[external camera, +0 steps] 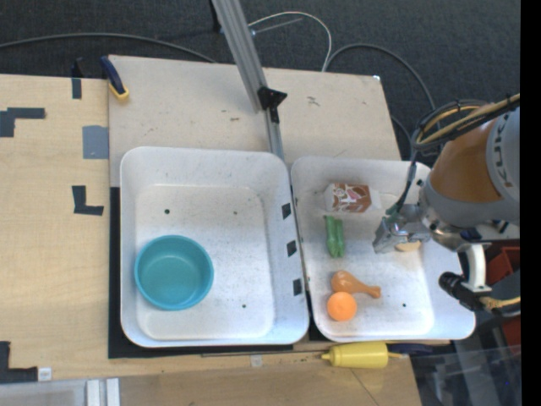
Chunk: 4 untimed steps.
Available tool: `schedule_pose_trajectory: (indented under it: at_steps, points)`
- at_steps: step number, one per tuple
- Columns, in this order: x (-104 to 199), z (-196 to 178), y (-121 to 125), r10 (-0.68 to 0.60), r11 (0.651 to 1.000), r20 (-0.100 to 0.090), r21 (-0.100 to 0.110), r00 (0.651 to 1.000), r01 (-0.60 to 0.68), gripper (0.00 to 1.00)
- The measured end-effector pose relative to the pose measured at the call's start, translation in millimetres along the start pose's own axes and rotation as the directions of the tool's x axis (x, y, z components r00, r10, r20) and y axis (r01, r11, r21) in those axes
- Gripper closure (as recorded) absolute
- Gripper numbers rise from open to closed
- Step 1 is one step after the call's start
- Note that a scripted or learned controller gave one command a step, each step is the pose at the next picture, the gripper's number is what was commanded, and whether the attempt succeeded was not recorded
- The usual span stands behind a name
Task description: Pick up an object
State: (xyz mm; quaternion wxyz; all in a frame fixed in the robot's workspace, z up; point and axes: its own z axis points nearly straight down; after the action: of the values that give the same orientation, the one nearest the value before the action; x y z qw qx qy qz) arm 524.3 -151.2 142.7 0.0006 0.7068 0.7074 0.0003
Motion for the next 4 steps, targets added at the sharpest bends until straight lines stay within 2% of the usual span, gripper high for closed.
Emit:
schedule_pose_trajectory:
  at_steps: [2,3,4]
  points:
    - [3,-85,8,-0.001,1.0,0.001,-0.002,1.0,0.001,1.0]
    - [56,-87,-7,-0.005,1.0,-0.002,0.005,1.0,0.005,1.0]
    - [111,-87,1,-0.007,1.0,-0.002,0.003,1.0,0.007,1.0]
